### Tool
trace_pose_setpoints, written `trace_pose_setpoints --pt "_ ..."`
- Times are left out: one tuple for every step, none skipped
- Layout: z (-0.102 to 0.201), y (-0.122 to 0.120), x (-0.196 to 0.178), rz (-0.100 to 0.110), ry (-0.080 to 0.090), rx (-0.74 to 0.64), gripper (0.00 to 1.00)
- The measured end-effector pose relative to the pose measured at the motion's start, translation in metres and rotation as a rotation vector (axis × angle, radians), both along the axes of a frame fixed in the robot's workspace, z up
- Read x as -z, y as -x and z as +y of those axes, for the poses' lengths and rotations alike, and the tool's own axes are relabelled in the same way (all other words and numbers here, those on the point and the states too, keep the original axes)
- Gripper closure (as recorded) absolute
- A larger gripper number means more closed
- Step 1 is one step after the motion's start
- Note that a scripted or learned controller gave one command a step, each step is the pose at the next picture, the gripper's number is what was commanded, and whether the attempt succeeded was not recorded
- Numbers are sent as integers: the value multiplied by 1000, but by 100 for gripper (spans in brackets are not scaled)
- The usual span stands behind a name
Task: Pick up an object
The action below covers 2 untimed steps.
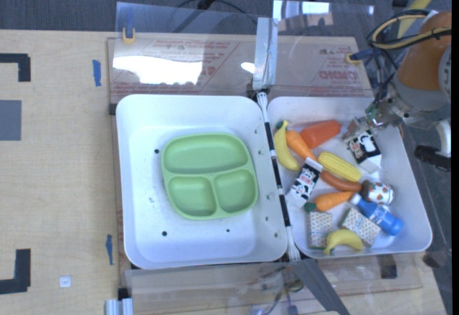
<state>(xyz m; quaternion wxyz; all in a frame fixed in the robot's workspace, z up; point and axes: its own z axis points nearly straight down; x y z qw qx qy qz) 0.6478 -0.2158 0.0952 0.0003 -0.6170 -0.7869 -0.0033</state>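
The right bin (416,184) holds a jumble of toy food. A yellow banana (283,150) lies by its left wall beside an orange piece (320,132). A corn cob (338,166), a carrot (333,200), a black-and-white carton (304,181), a blue bottle (380,218) and a second banana (344,239) lie further forward. My gripper (371,118) hangs over the bin's far right part, just above another small black-and-white carton (366,146). I see nothing held in it.
The left bin (136,163) carries a green divided plate (209,174). Clear plastic screens (265,41) stand behind both bins. The arm's orange band (423,66) and cables sit at the upper right. A wall divides the bins (276,177).
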Motion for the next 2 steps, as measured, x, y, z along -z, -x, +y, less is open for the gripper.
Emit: trace_pose_setpoints --pt "80 -6 -82 5 6 131 100" --pt "82 -19 -100 4 7 67 100"
